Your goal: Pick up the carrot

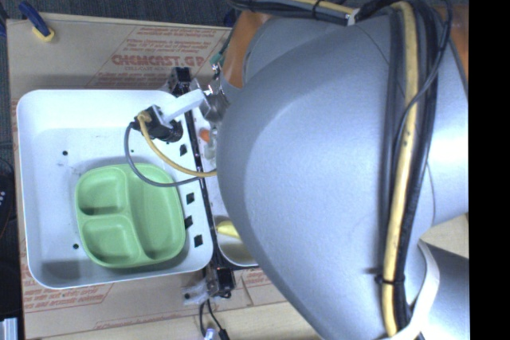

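The grey arm (335, 163) covers most of the right half of the view and hides the right bin almost entirely. A small orange sliver (206, 136), possibly the carrot, shows just right of the divider between the bins, tight against the arm's edge. A pale yellow object (226, 232) peeks out below the arm in the right bin. The gripper itself is hidden under the arm body.
The left bin (48, 123) holds a green three-compartment tray (129, 214) at its lower middle. A black and yellow cable (159, 151) loops over the left bin's upper right. Cardboard lies under both bins; a blue-yellow clip (36, 21) sits at top left.
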Robot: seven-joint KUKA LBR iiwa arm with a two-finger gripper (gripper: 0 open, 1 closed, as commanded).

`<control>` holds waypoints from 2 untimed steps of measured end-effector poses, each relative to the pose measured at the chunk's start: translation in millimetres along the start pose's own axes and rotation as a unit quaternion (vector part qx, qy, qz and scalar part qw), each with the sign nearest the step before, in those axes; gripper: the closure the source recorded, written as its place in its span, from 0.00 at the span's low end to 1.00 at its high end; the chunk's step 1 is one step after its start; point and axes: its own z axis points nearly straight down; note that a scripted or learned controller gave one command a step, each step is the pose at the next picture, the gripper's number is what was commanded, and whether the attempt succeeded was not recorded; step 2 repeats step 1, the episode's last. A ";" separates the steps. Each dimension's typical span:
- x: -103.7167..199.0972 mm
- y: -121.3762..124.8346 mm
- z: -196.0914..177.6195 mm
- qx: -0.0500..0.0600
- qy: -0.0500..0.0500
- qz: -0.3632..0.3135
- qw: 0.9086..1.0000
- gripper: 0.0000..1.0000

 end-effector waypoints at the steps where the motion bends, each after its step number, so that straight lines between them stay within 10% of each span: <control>1: 2.2 -26.3 -166.0 -0.001 0.003 -0.006 1.000 1.00; 2: 2.2 -26.3 -166.0 -0.001 0.003 -0.006 1.000 1.00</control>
